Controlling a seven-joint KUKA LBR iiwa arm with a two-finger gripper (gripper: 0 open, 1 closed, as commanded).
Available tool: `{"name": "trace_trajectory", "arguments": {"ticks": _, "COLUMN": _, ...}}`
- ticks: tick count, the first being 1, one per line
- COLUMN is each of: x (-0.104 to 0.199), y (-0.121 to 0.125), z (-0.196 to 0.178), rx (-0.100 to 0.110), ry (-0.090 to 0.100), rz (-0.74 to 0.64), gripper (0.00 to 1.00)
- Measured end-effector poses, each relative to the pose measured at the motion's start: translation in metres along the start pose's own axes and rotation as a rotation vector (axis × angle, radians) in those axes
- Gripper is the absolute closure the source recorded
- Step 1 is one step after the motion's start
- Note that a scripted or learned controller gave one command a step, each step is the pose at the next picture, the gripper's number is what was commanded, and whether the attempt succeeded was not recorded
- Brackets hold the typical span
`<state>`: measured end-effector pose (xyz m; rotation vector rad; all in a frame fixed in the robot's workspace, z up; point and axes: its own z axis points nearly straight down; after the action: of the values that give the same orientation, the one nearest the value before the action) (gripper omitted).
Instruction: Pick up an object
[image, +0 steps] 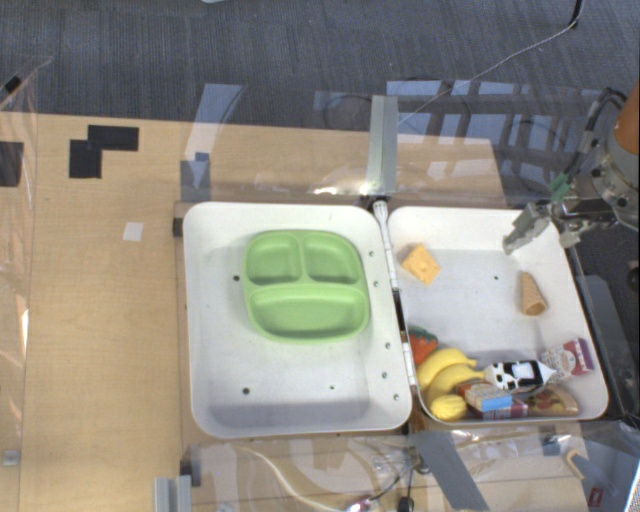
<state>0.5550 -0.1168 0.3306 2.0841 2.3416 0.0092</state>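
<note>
- Two white bins sit side by side: the left bin (215, 400) bears a green tray (305, 285) with three compartments, wide and flat, and judged too broad for a two-finger grasp except at its rim.
- The right bin (470, 290) holds the small things, most of them crowded along its near edge.
- The gripper (545, 218) hangs over the right bin's far right corner, its fingers spread apart with nothing between them.
- The bananas (445, 372) lie near the bin's front left, touching their neighbours; they look like light toy fruit, smooth and curved, so a pinch across the middle may slip.
- The cow toy (517, 375) lies just beside the bananas in the clutter, small and probably stiff, hard to reach without nudging the things around it.
- The cheese wedge (420, 264) lies alone near the bin's far left, well apart from the rest; it seems light and firm, with flat sides that suit a pinch.
- The cone (532, 293) lies alone on the bare floor near the right wall, nearest the gripper; it looks light and rigid but tapered, so it is best taken across its wider end, lest it squirt out.
</note>
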Motion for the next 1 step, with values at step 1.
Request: {"name": "trace_trajectory", "arguments": {"ticks": 1, "x": 0.0707, "y": 0.027, "z": 0.13, "rx": 0.007, "ry": 0.001, "rz": 0.052, "gripper": 0.0}}
